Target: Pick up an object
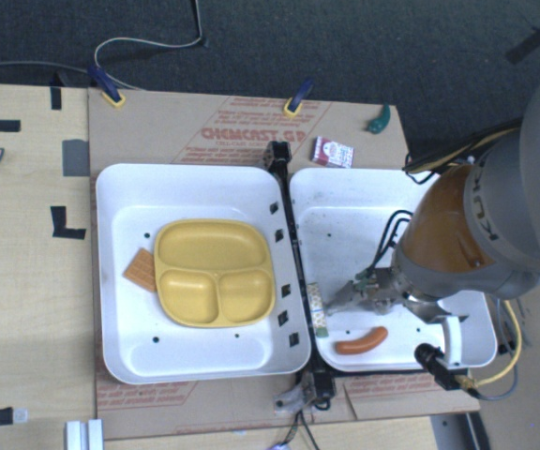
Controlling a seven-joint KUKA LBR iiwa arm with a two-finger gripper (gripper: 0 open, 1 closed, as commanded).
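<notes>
The arm [495, 214] came in from the right of the camera view, its broad grey housing taking up the upper right corner and sloping down and leftward. Below that housing sat the orange band [443, 232], wide and rounded, and under it a grey wrist section narrowed toward the tool. A black cable looped out from the wrist's left side and ran down to the gripper [368, 289] (a small, dark, cluttered assembly at the arm's lowest left end). The gripper pointed down and to the left, held low. Its fingers were too small and too blurred against the mount to tell apart.
</notes>
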